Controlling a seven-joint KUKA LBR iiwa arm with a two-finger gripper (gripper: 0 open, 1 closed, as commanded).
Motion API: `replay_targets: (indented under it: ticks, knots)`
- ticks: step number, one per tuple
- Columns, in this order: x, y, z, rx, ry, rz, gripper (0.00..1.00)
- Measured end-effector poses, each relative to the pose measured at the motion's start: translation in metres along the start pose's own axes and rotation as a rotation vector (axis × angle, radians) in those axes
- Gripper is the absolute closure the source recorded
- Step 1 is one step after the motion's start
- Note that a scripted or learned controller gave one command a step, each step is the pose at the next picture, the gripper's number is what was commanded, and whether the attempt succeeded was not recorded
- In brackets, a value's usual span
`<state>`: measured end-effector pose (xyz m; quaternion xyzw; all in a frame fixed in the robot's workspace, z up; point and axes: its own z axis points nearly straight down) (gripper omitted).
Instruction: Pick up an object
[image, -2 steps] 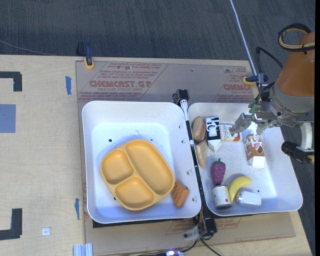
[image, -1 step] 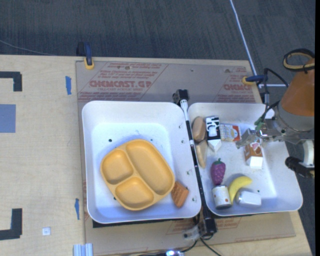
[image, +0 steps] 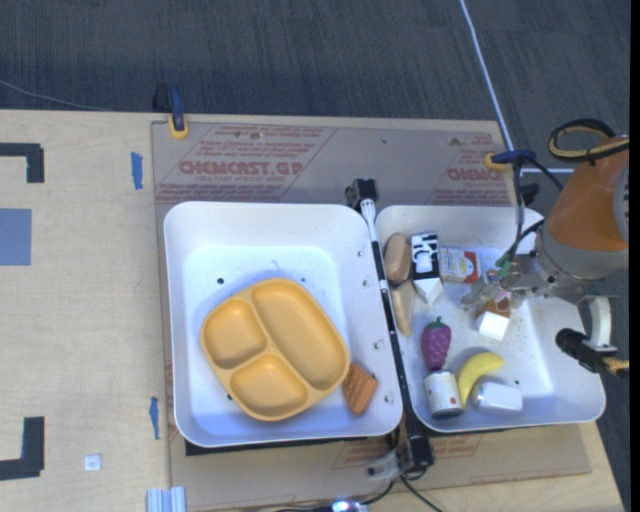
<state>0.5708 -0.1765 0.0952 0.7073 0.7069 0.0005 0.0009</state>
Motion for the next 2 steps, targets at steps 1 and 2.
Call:
replay_targets:
  ticks: [1,2]
  knots:
    - [0.0,0.001,-0.01,-0.003,-0.002,0.001,1.0]
    - [0.086,0.01,-0.077,0.0,0.001,-0.003,1.0]
